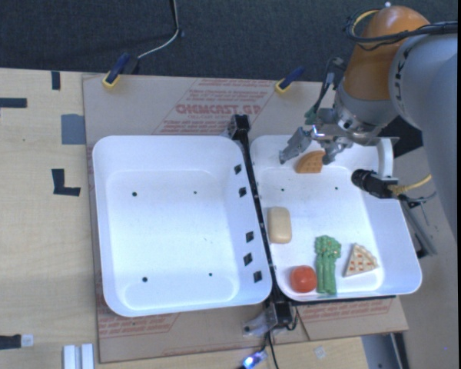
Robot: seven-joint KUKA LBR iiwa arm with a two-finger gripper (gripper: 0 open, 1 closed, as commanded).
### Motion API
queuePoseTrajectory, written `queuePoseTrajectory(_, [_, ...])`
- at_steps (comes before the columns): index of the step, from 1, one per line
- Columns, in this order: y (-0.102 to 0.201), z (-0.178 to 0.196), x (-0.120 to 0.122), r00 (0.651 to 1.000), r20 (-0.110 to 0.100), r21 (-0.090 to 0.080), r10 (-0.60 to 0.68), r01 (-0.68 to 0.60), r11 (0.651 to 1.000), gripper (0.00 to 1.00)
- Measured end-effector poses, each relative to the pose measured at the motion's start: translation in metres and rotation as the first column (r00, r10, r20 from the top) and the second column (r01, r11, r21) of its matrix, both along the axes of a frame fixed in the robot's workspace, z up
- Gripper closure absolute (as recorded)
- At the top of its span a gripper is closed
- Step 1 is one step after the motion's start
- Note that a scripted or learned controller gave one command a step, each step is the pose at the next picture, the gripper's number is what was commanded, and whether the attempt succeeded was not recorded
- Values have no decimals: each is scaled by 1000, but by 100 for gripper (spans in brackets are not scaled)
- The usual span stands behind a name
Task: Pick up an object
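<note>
Reaching in over the right bin (384,229), the arm (415,60) is carrying its gripper (311,151) at the far edge, fingers spread around a brown pastry (310,162). Whether the pastry is lifting yet, I cannot tell; the pick is looking about half done.

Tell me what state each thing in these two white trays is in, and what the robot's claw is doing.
gripper: open, fingers spread either side of the brown piece
brown piece: between the fingers at the right bin's far end
yellow block: lying flat, untouched
broccoli: lying on its side
tomato: resting beside the broccoli
pizza slice: lying flat
right bin: holds all five
left bin: bare white floor
</note>
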State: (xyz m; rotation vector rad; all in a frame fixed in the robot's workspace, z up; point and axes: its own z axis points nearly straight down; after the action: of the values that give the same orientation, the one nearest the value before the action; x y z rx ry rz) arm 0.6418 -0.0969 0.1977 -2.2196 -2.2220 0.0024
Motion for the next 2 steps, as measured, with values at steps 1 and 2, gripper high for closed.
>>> queuePoseTrajectory(1, [30, 115, 18, 1000, 15, -1, 4, -4, 1000, 0])
queuePoseTrajectory(2, [93, 263, -25, 1000, 17, 2, 8, -8, 1000, 0])
